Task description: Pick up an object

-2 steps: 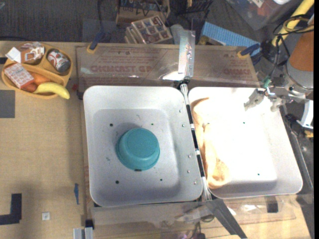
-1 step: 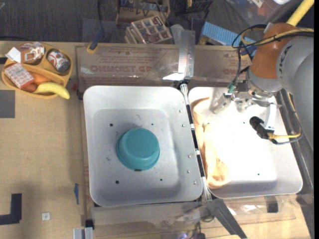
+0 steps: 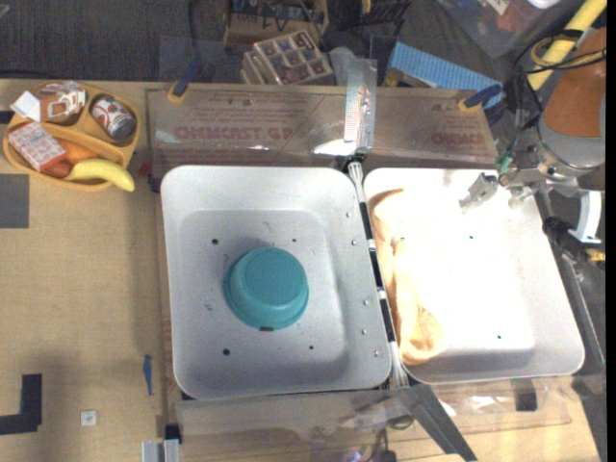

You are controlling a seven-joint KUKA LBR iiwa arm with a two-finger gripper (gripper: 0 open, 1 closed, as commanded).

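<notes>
A teal bowl (image 3: 268,288) lies upside down in the middle of the left white bin (image 3: 192,200). A floppy tan, cloth-like thing (image 3: 406,292) stretches along the left wall of the right white bin (image 3: 549,345), from its back corner down to the front. My gripper (image 3: 498,192) hangs over the back right part of the right bin, under the orange band of the arm (image 3: 577,104). Its fingers stand apart with nothing between them. It is well away from both the tan thing and the bowl.
A yellow tray (image 3: 24,152) with a banana (image 3: 104,172) and toy food packets sits on the bench at the far left. Taped cardboard (image 3: 250,128) runs behind both bins. Cables, boxes and clutter lie beyond it.
</notes>
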